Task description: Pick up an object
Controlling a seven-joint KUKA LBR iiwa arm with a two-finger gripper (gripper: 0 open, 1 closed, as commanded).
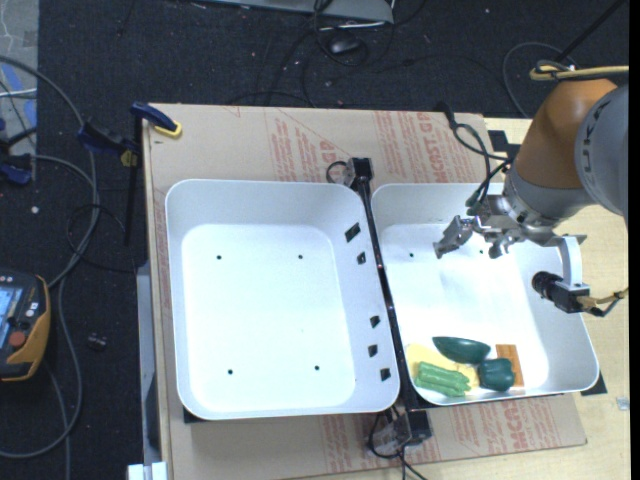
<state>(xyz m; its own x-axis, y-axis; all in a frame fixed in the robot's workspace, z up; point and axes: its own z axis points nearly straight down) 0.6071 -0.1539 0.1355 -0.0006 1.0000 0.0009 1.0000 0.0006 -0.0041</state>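
Down at the near edge of the right bin [570, 313] sits a small huddle of objects. A light green ridged piece [441, 378] lies closest to the rim, with a dark green bowl-shaped piece [461, 348] just behind it on a pale yellow flat thing [423, 353]. Beside them to the right is a teal chunk [496, 373], touching or nearly touching a small orange-brown block [508, 353]. I can't make out exactly what any of them are.

Further back over the same bin hangs the gripper [472, 234], at the end of the grey arm [575, 158] with its orange band, reaching in from the right. It hovers above the bin's far part, well apart from the huddle. Its fingers look spread apart, with nothing between them.

To the left is the other white bin [200, 298], both resting on a cardboard-covered bench [270, 138].
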